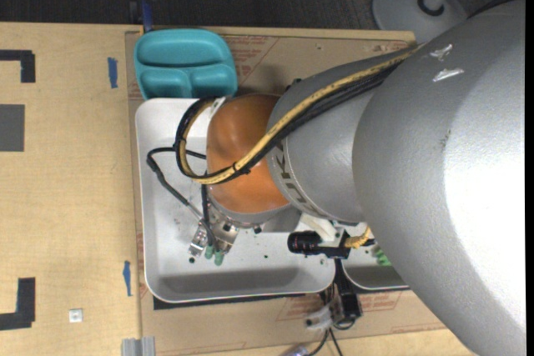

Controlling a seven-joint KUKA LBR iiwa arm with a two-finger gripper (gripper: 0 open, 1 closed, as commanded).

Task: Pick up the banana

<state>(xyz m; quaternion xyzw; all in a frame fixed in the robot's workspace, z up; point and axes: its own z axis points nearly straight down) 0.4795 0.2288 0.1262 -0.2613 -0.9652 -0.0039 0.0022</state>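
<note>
My gripper [209,248] hangs low over the floor of the left white bin [158,179], towards the bin's front. The orange band [242,154] of the wrist sits right above it, with black and yellow cables looping around it. The grey arm [417,162] reaches in from the right and hides most of the bin's back and right side. The bare bin floor to the left of and in front of the gripper carries only a few small dark specks.
A teal plastic tray [185,62] lies on the bench just behind the left bin. A corner of the right bin [380,278] peeks out under the arm. Brown cardboard [67,179] covers the bench to the left.
</note>
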